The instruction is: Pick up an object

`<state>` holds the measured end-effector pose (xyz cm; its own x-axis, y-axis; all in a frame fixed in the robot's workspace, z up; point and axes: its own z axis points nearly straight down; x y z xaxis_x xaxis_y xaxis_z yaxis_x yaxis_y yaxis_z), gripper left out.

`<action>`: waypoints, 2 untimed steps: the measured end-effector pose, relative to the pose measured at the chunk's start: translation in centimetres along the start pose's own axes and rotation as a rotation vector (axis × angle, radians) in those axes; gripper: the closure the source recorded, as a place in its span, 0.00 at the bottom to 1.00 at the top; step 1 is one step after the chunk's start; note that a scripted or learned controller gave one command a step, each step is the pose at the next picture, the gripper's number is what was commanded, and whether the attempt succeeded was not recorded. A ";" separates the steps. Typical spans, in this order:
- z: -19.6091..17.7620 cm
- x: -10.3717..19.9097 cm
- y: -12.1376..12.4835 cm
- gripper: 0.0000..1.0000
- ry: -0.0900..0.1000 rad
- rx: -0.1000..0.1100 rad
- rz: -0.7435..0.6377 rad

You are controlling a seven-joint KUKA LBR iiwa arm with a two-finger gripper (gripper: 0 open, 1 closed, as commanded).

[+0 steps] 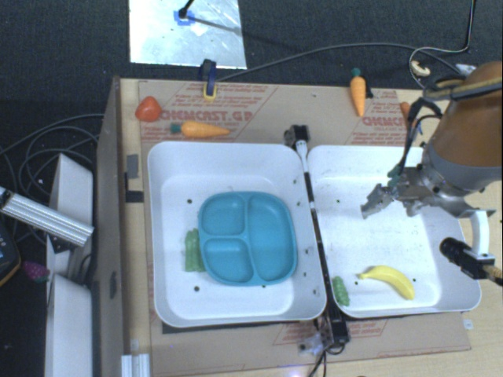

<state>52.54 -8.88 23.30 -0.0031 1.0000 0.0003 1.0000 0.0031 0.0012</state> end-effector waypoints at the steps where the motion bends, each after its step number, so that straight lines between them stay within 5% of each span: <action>1: 6.2 -5.6 -0.9 0.00 -0.001 0.002 0.003; 2: 13.3 -5.4 -4.0 0.00 0.000 0.002 0.002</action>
<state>48.60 -14.27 10.01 -0.0011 1.0000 0.0005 1.0000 0.0011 -0.0012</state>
